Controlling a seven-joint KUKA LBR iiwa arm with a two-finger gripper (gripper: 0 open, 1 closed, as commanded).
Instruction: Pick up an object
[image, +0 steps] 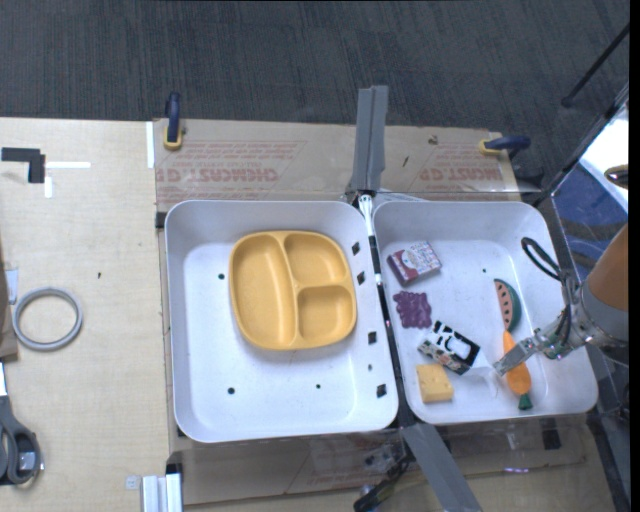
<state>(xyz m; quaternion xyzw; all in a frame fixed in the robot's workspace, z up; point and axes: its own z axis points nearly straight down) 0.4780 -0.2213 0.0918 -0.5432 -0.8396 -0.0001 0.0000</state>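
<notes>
On the far left of the worktop (90, 400) we see a grey ring (45, 318) lying flat, well apart from both bins. Next comes the left bin (195, 400), which holds a yellow divided plate (292, 290) resting flat near its middle.

Across the divider, the right bin (470, 225) carries the small things we might pick. Nearest the divider lie a red-and-white packet (414, 262), a purple grape cluster (412, 308) just below it, a black-and-white item (449, 347) below that, and a yellow cheese-like block (434, 384) near the front wall. Further right lies a watermelon slice (508, 303), and below it an orange carrot (516, 372) with a green end pointing toward the front wall.

The claw (518, 354) reaches in from the right and sits low over the upper part of the carrot. We cannot tell from this slanted view how its jaws stand, nor whether the carrot lies between them; the carrot looks to be resting on the bin floor.

We judge this to be the grasping step, with the carrot as the likely target. The next move calls for closing squarely across the carrot's narrow body, then lifting straight up, since a rounded toy like this may well slip or roll aside.
</notes>
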